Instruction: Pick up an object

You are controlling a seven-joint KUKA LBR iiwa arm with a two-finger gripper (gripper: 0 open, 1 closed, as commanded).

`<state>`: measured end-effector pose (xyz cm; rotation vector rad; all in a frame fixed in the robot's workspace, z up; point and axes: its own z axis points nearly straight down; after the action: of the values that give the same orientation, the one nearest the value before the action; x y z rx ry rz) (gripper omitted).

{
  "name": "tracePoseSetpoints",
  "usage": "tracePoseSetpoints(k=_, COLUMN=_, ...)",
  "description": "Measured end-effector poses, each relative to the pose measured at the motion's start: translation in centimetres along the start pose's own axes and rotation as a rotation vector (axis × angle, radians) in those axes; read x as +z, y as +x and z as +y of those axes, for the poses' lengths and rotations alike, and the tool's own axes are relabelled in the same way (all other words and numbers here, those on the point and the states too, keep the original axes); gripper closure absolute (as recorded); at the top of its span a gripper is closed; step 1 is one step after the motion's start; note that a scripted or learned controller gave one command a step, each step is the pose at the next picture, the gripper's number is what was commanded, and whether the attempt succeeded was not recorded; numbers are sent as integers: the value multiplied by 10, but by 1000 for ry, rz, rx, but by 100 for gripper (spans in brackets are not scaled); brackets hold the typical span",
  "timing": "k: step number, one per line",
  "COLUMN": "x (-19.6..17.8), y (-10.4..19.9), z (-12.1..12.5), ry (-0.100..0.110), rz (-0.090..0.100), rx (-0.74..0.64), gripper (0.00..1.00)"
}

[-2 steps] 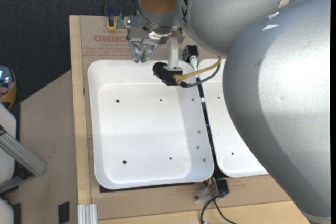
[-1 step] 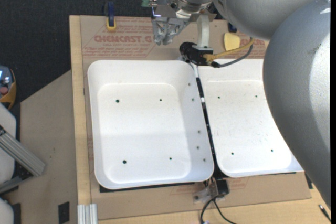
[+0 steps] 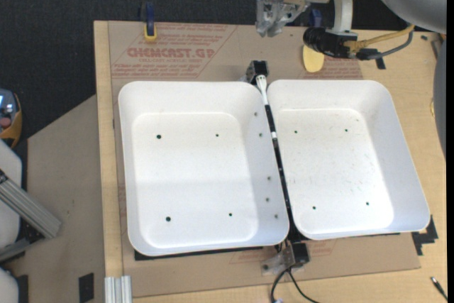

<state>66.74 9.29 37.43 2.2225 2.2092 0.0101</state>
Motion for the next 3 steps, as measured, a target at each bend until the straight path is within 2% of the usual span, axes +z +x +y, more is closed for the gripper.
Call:
tracePoseSetpoints(k=1, x=79, y=39, z=-3, ry=17, rz=1, rx=-9, gripper=100)
tracePoseSetpoints(k=2, x=33, y=2, z=-1, ry=5, rz=1, rx=-4, gripper=100)
tracePoseSetpoints(k=3, x=144, y=73, z=-5, ry=19, rz=1, rx=-12, gripper=100)
